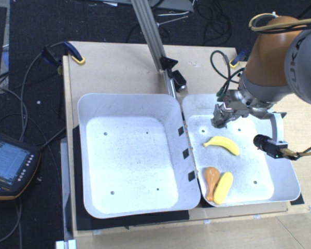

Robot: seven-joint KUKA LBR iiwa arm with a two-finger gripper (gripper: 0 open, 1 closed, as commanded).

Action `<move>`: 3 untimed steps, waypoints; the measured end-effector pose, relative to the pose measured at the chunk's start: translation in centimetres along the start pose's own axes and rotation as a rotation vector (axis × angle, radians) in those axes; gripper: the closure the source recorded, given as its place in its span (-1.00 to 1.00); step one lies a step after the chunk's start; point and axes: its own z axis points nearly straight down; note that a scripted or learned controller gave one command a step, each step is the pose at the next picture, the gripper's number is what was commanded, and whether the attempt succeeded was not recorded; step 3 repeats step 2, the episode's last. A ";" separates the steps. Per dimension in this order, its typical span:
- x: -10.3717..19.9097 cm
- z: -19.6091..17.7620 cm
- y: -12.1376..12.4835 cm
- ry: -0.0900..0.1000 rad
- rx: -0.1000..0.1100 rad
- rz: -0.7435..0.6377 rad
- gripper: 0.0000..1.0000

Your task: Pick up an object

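Banana: lying in the right bin, long axis running left to lower right, curved, smooth yellow.
Gripper: hovering just above the banana's upper left; grip state unclear.
Neighbours: orange drumstick-shaped toy touching a yellow oblong piece.

The light over my desk is even and fairly bright, coming from above, with no hard glare. Both white bins read clean: the left bin in the centre of the frame shows a soft grey gradient along its walls, and the right bin carries only faint, diffuse shadows under the bananas. My arm at the upper right is slightly soft, its orange band a little smeared. The dark floor at the left and top of the frame is dim, detail sinking into black. The whole frame is grainy and low in resolution; small edges look fuzzy.
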 end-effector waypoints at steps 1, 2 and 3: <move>5.5 0.9 -1.8 0.000 0.000 0.000 1.00; 11.3 0.5 -3.9 0.000 -0.001 -0.001 1.00; 11.3 0.5 -3.9 0.000 -0.001 -0.001 1.00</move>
